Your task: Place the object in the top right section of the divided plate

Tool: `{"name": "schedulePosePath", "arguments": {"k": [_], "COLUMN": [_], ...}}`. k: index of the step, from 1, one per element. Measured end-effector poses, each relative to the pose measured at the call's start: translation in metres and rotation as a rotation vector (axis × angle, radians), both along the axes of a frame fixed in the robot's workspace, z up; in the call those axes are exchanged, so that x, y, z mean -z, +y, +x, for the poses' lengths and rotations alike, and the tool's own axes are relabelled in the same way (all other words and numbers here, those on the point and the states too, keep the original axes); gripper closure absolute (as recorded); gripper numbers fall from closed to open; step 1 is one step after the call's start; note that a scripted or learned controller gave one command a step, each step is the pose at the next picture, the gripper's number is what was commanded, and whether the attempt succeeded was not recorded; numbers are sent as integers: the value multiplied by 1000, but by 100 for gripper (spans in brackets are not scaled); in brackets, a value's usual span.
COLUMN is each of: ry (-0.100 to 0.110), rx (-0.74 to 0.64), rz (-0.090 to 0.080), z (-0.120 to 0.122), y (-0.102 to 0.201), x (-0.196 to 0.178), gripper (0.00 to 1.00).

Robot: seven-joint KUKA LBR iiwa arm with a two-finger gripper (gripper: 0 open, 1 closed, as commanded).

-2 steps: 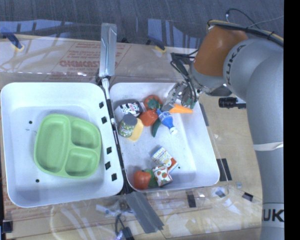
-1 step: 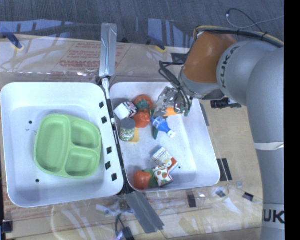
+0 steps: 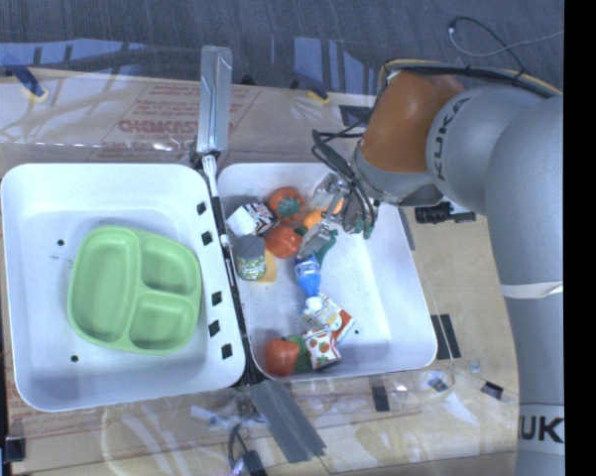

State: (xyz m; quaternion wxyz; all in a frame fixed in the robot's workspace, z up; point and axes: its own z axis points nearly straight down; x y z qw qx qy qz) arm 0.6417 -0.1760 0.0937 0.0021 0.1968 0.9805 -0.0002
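The grey arm with its orange band [image 3: 409, 117] reached in from the right, its two-finger gripper [image 3: 329, 224] lowered into the right-hand white bin [image 3: 397, 300] — whether its fingers were spread or pinched could not be told. Beneath and around it lay a clutter: two round orange-red tomatoes [image 3: 285, 203] at the far side, a small blue bottle [image 3: 307, 276], a grey-green can [image 3: 250, 258], a third tomato [image 3: 281, 355] and small printed cartons [image 3: 323, 345] nearer. The pale green divided plate [image 3: 134, 288] sat well apart in the left bin [image 3: 40, 365].
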Motion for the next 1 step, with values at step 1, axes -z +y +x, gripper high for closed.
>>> {"name": "schedulePosePath", "arguments": {"k": [1], "ry": [5], "rx": [-285], "rz": [1], "z": [-31], "y": [-5], "x": [1], "gripper": [0]}}
